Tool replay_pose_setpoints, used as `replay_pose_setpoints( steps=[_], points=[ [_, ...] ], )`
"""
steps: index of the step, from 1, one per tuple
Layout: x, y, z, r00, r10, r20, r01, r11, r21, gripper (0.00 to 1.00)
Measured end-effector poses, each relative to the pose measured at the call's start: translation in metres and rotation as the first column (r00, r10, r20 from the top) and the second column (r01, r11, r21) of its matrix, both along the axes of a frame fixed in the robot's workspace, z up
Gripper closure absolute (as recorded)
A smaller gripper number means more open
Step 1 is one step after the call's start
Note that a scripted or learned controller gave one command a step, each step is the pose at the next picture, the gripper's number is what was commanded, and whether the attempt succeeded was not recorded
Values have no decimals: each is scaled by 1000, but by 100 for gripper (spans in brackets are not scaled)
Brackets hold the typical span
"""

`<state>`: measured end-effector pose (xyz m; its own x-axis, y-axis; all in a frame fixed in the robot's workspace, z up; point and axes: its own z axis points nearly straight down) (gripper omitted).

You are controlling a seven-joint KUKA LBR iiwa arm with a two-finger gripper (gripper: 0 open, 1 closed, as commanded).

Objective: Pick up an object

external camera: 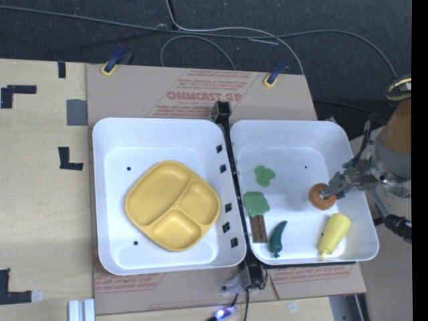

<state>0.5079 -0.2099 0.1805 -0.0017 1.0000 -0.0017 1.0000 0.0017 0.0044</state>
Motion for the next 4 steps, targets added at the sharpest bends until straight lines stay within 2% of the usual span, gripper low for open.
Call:
replay_pose_setpoints(
  steps=[1,3,4],
  points=[
    [1,0,24,1000,0,-3,0,1000,1,100],
    [12,91,33,1000,4,-6,-4,1000,3,100],
    [31,146,40,1000,6,-5,-6,1000,4,100]
  ],
)
